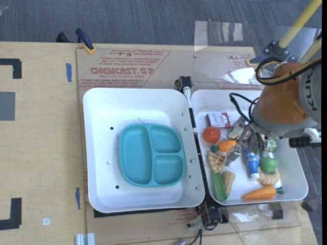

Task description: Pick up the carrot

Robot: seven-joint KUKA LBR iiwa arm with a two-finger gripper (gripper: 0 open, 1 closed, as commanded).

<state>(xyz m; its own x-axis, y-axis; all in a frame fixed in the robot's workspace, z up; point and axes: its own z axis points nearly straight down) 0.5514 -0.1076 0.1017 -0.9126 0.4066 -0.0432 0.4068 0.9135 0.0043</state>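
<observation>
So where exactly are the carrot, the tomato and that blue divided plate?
carrot (260, 192): camera view, middle of its orange body, near the right bin's front edge.
tomato (211, 134): camera view, centre of the red round top.
blue divided plate (134, 154): camera view, floor of its large left compartment, in the left bin.
</observation>
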